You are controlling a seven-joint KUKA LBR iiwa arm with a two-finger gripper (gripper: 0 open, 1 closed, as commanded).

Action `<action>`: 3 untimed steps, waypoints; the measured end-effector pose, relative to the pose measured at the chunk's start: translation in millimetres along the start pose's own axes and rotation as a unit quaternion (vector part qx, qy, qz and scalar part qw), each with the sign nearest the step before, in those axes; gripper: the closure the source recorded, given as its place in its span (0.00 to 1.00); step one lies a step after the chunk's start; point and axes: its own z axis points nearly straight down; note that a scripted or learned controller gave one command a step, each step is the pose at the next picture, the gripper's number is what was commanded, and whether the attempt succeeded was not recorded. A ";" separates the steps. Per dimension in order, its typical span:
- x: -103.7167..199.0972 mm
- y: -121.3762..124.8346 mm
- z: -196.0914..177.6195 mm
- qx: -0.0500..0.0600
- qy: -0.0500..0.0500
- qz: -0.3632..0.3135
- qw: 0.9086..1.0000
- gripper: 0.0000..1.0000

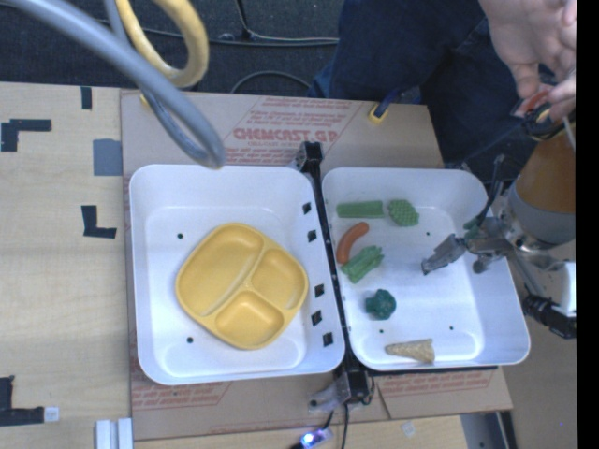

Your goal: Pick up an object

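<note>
toy foods, a dark green broccoli piece (380, 303) among them, lie in the right white bin (496, 344). grey two-finger gripper (456, 253) hovers above that bin near its right wall, fingers spread and holding nothing.

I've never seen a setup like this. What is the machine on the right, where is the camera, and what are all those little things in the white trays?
The picture comes from one camera fixed above the bench, looking down at a slant. The grey machine with an orange band entering from the right is a robot arm; at its end is a two-finger gripper, its hand. It hangs over the right white bin with nothing between its fingers. That bin holds toy food: a green bar, a knobbly green piece, an orange sausage shape, a leafy green piece, a dark green lump and a tan cone. The left white bin holds a yellow divided plate. A person's hand shows at top right.
</note>
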 end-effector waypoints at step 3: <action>4.9 -5.6 104.0 0.000 0.000 0.001 1.000 0.00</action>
